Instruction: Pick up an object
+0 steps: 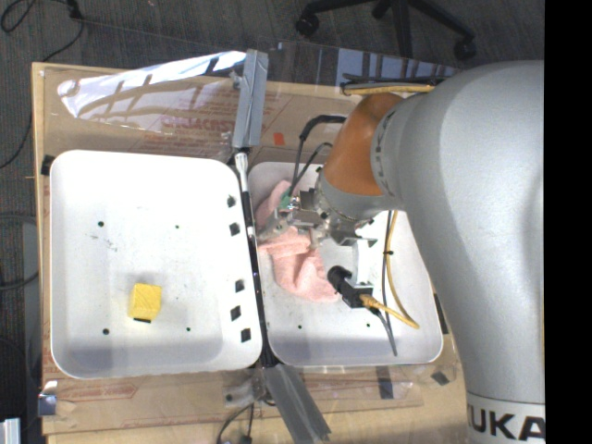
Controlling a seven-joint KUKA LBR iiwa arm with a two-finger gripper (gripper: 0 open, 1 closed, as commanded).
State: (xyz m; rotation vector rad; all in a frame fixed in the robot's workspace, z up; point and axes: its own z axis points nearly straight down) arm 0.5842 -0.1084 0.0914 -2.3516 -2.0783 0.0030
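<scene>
Whether the fingers are open or closed cannot be told; the gripper (298,218) sits low over a crumpled pink cloth (301,262) in the right shallow white bin (407,345). A small yellow block (145,302) lies in the left shallow white bin (74,248).

Overhead slanted view of a wooden desk (139,77) carrying two shallow white bins side by side. The left bin (92,183) holds a small yellow block (146,302) near its lower left area. A large grey robot arm (481,229) with an orange band (356,155) reaches in from the right over the right bin (407,345). Its pincer (301,215) sits low at a crumpled pink cloth (301,265) lying in that bin's left half. A black office chair base (398,12) stands on the dark floor beyond the desk.
</scene>
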